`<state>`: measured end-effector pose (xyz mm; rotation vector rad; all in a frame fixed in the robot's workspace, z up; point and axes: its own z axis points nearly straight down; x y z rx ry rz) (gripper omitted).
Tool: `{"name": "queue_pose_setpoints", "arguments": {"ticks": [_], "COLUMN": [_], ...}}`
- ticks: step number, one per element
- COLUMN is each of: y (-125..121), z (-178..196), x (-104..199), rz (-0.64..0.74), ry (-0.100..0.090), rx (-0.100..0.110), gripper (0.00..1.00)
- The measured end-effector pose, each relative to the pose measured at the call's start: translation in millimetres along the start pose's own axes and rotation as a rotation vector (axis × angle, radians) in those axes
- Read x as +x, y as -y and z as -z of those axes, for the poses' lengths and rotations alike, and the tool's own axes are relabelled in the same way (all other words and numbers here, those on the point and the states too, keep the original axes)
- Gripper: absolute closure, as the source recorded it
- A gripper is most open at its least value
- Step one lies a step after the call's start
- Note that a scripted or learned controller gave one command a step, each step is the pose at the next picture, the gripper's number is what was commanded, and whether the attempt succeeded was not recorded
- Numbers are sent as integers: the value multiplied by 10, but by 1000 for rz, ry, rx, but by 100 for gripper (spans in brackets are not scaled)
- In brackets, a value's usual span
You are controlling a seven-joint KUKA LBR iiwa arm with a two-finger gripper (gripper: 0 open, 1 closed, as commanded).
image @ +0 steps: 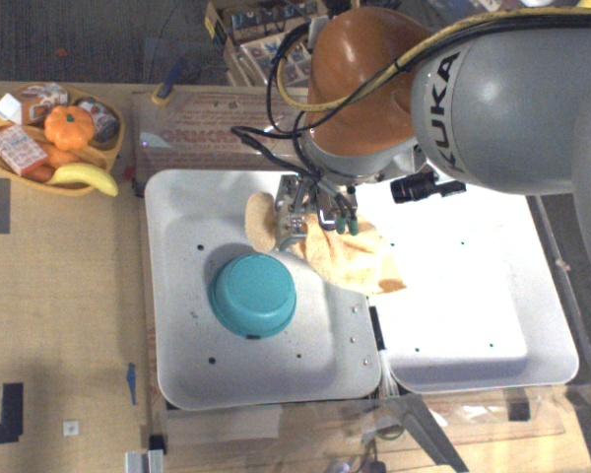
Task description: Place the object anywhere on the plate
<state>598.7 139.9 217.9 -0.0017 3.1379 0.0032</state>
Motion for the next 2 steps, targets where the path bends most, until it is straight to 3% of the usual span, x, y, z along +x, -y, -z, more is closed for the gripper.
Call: {"name": "queue_pose_setpoints", "arguments": {"ticks": [1,2], "y": [-508,-508], "z": [77,80], "x": [116,115], "rz": [1,1], "ry": [3,3], "rx": [-1,-1], "gripper": [100,0]}}
